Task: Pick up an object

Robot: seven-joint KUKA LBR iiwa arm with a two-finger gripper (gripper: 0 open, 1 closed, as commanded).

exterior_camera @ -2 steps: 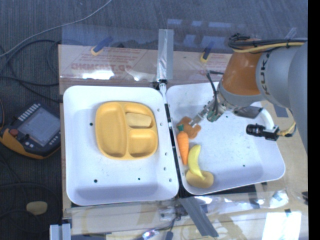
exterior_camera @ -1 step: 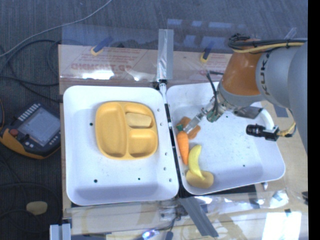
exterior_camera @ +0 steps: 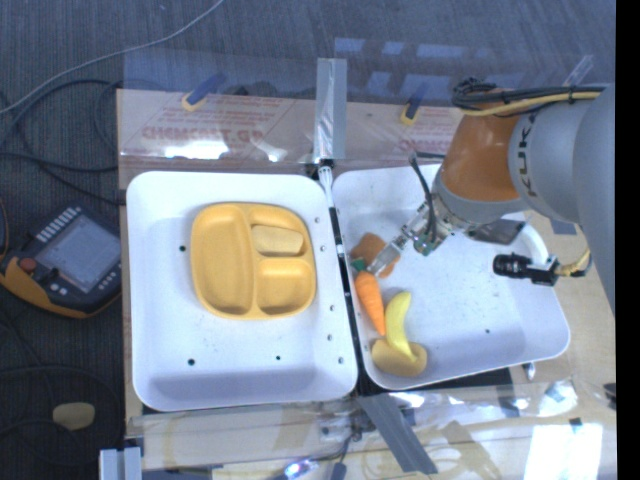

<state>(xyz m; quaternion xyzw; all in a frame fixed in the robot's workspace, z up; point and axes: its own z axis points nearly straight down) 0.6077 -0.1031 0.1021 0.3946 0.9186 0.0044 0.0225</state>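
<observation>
The grey arm's two-finger gripper reaches down to the right white bin's left wall, fingertips at a small rounded brown object; how far apart they stand I cannot tell. Just below along that wall lie a tapered orange carrot and a smooth yellow banana. A glossy yellow compartment tray fills the left bin's middle.

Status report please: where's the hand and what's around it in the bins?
Hand low in right bin, at the brown object by the divider. Carrot and banana just below. Yellow tray in left bin.
</observation>
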